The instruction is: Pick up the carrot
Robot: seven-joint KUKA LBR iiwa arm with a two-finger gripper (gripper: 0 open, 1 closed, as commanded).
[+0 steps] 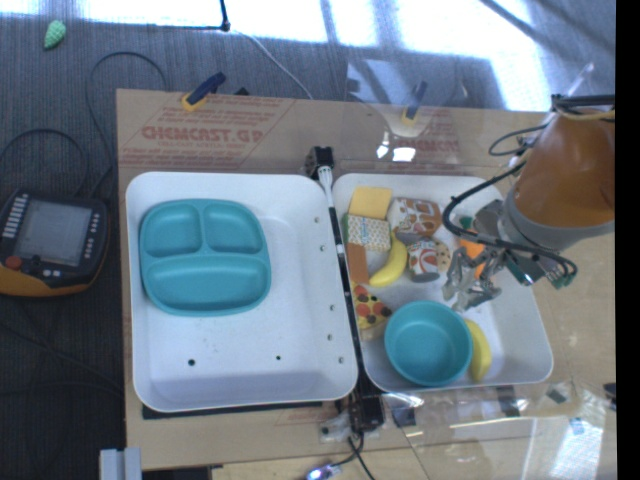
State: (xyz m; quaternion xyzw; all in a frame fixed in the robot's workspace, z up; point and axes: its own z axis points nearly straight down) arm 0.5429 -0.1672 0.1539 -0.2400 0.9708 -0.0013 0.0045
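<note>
Brown bench board [200, 133] bearing 2 white bins, with the arm [565, 173] reaching in from the right.

A teal divided plate [205, 256] is seen in the left bin [160, 368]. The right bin [520, 353] is crowded: a teal bowl [428, 342], a banana [392, 265] left of centre, a second banana [480, 353] touching the bowl's right side, a yellow block [369, 204] and small printed packages [415, 216]. The gripper [472, 290] is lowered into the right bin, and an orange piece, apparently the carrot [476, 259], is seen against it just above the fingertips. Whether the pincer is released or clenched cannot be told, nor whether the carrot is grasped.
</note>
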